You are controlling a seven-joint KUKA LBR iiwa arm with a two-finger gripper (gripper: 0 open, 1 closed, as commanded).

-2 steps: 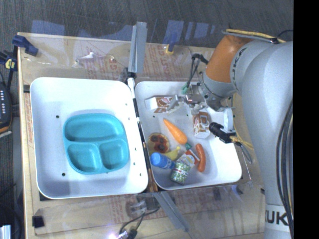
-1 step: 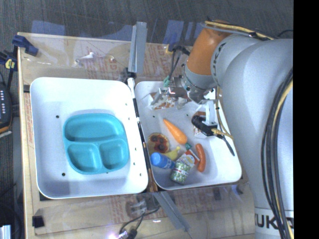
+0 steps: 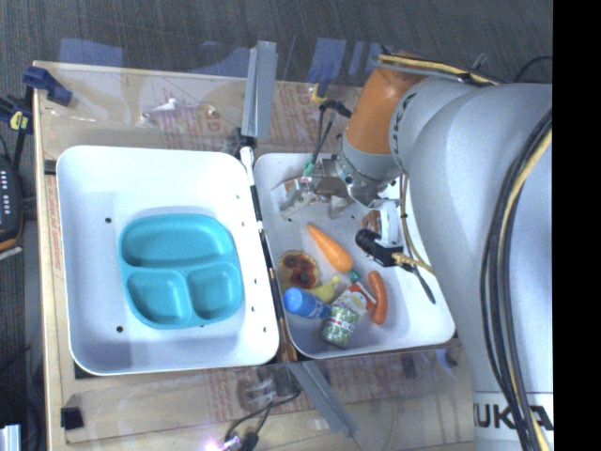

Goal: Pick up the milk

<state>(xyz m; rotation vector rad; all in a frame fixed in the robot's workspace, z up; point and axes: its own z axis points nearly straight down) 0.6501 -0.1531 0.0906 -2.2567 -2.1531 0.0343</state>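
The milk (image 3: 355, 301), a small carton with red and white print, lies tilted at the right bin's (image 3: 427, 319) six o'clock end, touching the can (image 3: 340, 326). Gripper (image 3: 305, 188) at twelve o'clock; its opening I cannot tell.

We see bright, even light from overhead; the two white bins (image 3: 84, 252) nearly wash out, with soft glare on their rims. The grey arm (image 3: 470, 186) casts a faint shadow over the right bin. Detail is soft throughout, small items blur together, and the far bench (image 3: 141, 92) edge looks dimmer
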